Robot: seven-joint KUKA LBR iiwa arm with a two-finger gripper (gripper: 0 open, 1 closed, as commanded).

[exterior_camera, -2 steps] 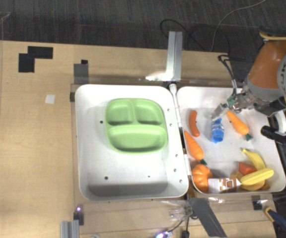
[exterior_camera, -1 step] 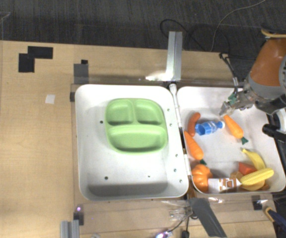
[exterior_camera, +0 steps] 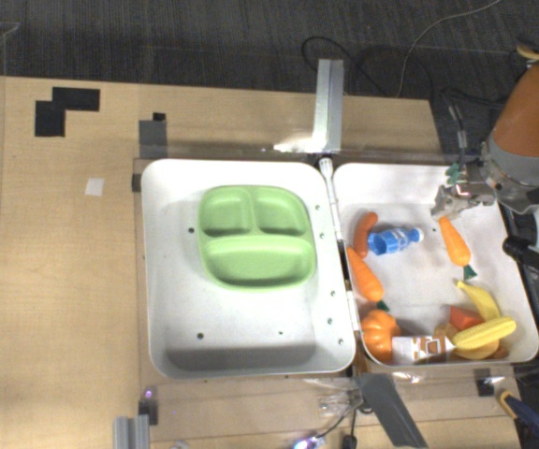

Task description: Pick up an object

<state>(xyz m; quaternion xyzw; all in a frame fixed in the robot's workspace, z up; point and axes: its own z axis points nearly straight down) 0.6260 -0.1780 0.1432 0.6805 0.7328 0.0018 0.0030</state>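
**A:** Where are the things to be picked?

**B:** All in the right bin (exterior_camera: 530, 330). Closest to the gripper (exterior_camera: 457, 197) is an orange carrot (exterior_camera: 454, 240) lying at a slant near the bin's far right part, its dark green end pointing toward the near side. The gripper is just above its upper tip, over the far right corner of the bin.

**A:** Is it holding the carrot?

**B:** No, nothing sits between the fingers. Whether the carrot's tip touches them I cannot tell, and at this size I cannot tell whether the fingers are spread or pressed together.

**A:** What else is in that bin?

**B:** A blue bottle (exterior_camera: 393, 240) lying on its side in the middle, with its cap pointing right. Just left of it are two more orange carrot-like pieces (exterior_camera: 364, 255), one above the other, along the left wall. In the near left corner is a small orange pumpkin (exterior_camera: 378, 330), and beside it a white and brown carton (exterior_camera: 422, 348) lying flat. At the near right are two yellow bananas (exterior_camera: 481, 316), stacked, with something red (exterior_camera: 463, 317) tucked between them.

**A:** And the other bin?

**B:** The left bin (exterior_camera: 171, 279) holds a green divided tray (exterior_camera: 254, 234), well apart from the arm (exterior_camera: 529, 124), which comes in from the right with its orange band above the wrist.
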